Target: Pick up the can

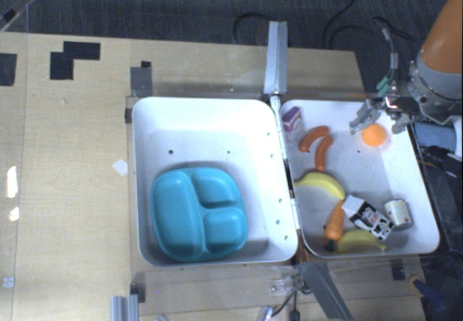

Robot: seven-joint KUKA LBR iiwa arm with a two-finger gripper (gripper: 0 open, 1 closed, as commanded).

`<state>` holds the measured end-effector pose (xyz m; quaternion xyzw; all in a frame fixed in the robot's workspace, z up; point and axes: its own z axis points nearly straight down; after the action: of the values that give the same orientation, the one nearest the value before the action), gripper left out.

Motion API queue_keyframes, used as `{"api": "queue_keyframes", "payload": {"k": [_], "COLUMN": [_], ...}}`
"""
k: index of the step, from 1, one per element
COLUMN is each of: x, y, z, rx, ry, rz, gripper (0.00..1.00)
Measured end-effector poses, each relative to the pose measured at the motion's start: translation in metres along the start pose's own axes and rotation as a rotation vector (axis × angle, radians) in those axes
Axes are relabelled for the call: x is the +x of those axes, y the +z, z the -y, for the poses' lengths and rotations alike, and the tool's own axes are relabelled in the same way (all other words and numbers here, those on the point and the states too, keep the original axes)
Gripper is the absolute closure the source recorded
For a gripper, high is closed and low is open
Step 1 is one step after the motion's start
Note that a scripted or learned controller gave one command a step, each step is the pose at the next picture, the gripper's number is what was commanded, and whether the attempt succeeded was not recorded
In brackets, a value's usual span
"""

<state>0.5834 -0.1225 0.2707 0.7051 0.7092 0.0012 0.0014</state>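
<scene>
From my station I see the can (pixel 398 213) lying on its side near the front right corner of the right bin (pixel 427 189), close to the bin wall. A small printed box (pixel 365 215) lies just beside it, and a banana (pixel 359 241) sits in front of that box. I judge this crowding to be the main risk: a pincer coming down there may strike the wall or catch the box, and a round can on its side may roll away or slip out. The pincer (pixel 377 116) hovers at the back of the same bin, just above an orange ball (pixel 374 136), well apart from the can. Its fingers stand apart and hold nothing. The arm (pixel 441 59) reaches in from the right with the wrist bent down toward the bin. If it descends here, I expect it to meet the ball, not the can.
</scene>
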Motion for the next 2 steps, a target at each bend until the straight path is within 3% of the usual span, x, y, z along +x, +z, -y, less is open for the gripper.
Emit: {"api": "queue_keyframes", "payload": {"k": [1, 2], "x": [-0.014, 0.037], "y": [0.123, 0.182], "z": [0.060, 0.028], "rx": [0.001, -0.010], "ry": [0.048, 0.309], "rz": [0.000, -0.002], "gripper": [0.00, 0.00]}}
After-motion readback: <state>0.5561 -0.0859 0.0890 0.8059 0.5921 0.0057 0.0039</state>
